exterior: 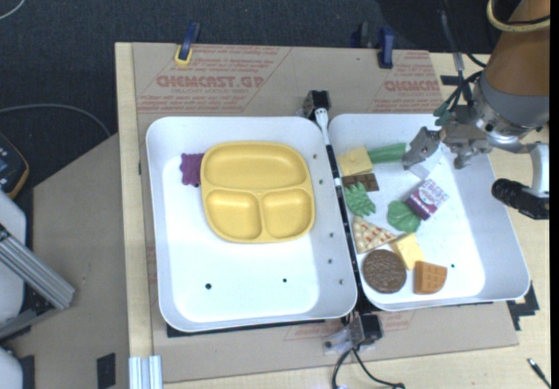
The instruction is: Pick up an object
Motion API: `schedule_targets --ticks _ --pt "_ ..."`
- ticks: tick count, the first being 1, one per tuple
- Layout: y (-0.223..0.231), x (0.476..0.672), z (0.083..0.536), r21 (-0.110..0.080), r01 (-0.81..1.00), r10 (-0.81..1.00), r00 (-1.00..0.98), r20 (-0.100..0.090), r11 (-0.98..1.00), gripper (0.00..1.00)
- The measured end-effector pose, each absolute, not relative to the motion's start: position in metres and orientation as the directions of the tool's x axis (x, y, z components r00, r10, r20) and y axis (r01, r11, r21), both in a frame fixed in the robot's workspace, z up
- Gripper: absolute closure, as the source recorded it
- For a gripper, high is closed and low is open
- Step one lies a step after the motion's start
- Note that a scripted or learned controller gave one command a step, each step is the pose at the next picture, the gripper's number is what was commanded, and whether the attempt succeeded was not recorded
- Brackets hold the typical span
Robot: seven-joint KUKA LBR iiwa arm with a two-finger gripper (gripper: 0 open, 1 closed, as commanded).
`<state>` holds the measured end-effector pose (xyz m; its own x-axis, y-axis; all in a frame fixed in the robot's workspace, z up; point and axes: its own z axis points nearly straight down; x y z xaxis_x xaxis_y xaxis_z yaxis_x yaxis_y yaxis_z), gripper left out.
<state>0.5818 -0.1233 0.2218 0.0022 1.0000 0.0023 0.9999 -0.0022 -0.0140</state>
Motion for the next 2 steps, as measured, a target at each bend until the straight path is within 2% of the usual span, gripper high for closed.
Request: schedule_targets --ticks 1,2 --pt "-0.123 0.584 0.229 -0.002 1.0 1.0 0.0 0.0 0.0 0.0" --pt "-0.118 0.582 0.19 -0.001 1.0 1.0 0.0 0.0 0.0 0.0"
